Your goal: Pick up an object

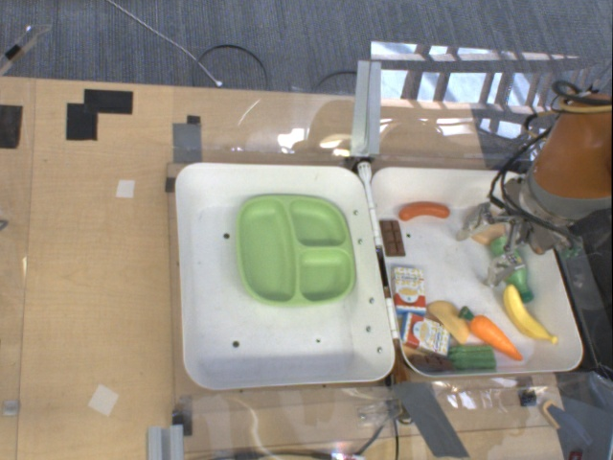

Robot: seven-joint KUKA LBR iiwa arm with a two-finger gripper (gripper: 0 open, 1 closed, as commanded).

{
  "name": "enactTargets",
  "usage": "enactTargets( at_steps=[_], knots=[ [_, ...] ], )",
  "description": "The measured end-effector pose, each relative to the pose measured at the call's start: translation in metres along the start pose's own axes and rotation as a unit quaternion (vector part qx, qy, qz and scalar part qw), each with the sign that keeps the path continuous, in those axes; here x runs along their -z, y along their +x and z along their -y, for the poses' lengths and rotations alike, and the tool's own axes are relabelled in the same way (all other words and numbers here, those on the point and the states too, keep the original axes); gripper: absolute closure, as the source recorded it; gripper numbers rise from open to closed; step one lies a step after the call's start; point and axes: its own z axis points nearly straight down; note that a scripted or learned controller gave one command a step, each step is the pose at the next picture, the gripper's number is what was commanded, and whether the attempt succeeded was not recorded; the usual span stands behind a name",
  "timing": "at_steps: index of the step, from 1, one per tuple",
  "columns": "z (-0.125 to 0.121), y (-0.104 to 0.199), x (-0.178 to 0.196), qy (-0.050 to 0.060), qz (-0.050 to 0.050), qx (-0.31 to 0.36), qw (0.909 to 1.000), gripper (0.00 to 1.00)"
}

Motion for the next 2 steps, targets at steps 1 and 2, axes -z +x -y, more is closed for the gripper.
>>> enactTargets(
  at_steps=[1,2],
  knots=[
    [0.001,-0.006,0.017,0.004,0.008,0.001,1.0000,1.00],
    [-0.023,0.074,0.004,0.002,0.002,-0.076,0.9971,1.00]
  ],
)
